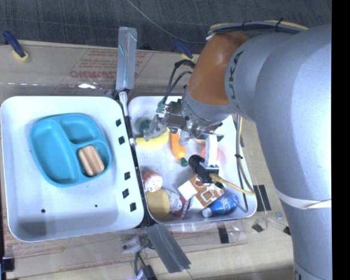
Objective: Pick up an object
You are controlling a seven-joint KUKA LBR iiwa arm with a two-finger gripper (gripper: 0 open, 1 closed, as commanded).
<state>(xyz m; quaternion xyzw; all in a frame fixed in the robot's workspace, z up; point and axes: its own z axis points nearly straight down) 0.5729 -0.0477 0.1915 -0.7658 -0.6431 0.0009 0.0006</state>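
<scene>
Camera view, looking down on the tabletop (46,69): your arm (221,74) reaches in from 3 o'clock and hangs its claw (178,128) low over the upper half of the right bin (144,105), where no pick is yet to be seen. The wrist hides the claw's working end, so you cannot tell whether it is open or closed, and nothing shows held in it.

The nearest candidates lie just beside it. A yellow piece (151,140) rests at the claw's 8 o'clock, close to the bin's left wall. An orange carrot-shaped piece (178,149) lies at its 6 o'clock, partly under the robot's hardware. A small green piece (144,124) sits at 9 o'clock and a pink-red piece (213,151), half hidden, at 4 o'clock.

The rest of the clutter crowds the bin's 6 o'clock end: a speckled white ball (154,184), a tan round piece (157,203), a brown-and-white carton (201,192) and a blue bottle (223,206), all near one another.

In the left bin (23,214), a blue divided plate (52,150) carries a brown roll (91,160) in its 4 o'clock compartment, well apart from the claw.

By the look of it, you are at the approach or the grasp itself, with every item apparently down in a bin. What remains is to close on one piece, most likely the yellow or the orange, and raise it clear. Whether the claw touches either one cannot be made out.
</scene>
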